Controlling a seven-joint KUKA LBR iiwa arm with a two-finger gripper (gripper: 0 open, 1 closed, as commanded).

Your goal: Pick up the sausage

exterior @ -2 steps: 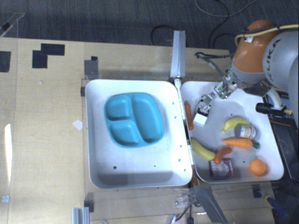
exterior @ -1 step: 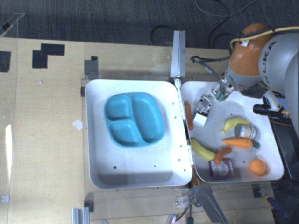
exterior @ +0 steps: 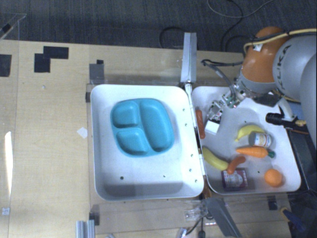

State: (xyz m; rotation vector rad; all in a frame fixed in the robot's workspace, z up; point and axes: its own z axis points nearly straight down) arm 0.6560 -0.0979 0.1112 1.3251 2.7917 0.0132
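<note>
Can (exterior: 234, 179) and orange (exterior: 273, 177) sit nearest, at the right bin's (exterior: 292, 155) six o'clock edge; carrot (exterior: 254, 152) and two bananas (exterior: 214, 158) just beyond. Sausage (exterior: 199, 123) lies lengthwise at nine o'clock, against the bin's left wall. My gripper (exterior: 216, 111) hangs near it toward eleven o'clock, above a white block (exterior: 211, 127); its opening I cannot tell. Blue tray (exterior: 142, 126) fills the left bin (exterior: 104, 177).

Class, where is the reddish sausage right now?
The reddish sausage lies along the right-hand white bin's left wall, just left of a small white block.
</note>
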